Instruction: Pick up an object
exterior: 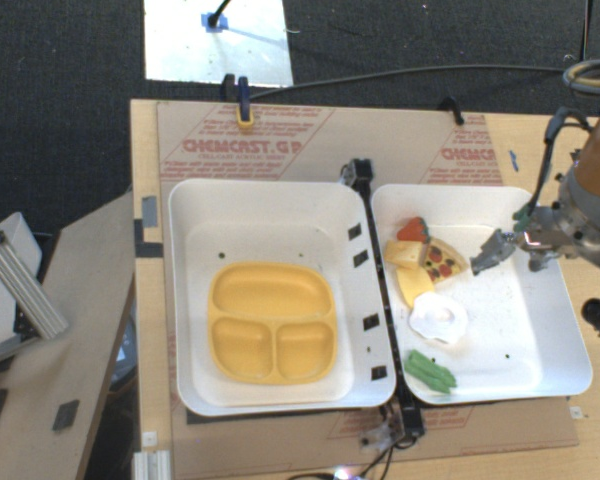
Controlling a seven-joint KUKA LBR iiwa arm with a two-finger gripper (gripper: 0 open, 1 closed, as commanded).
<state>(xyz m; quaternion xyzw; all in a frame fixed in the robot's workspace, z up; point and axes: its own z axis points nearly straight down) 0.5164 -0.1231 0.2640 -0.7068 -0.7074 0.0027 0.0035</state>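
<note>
On the table, the right bin (540, 363) holds the candidates, clustered at its left side. Largest first: I judge the pizza slice (441, 259) light, rigid and flat, so I would pinch across its edges. The fried egg (438, 319) looks thin and slippery. The tool (487, 255) hangs just right of the slice; I cannot tell its state.

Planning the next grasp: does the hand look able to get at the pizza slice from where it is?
Probably yes: the hand hangs just right of the pizza slice, with bare bin floor between them.
</note>
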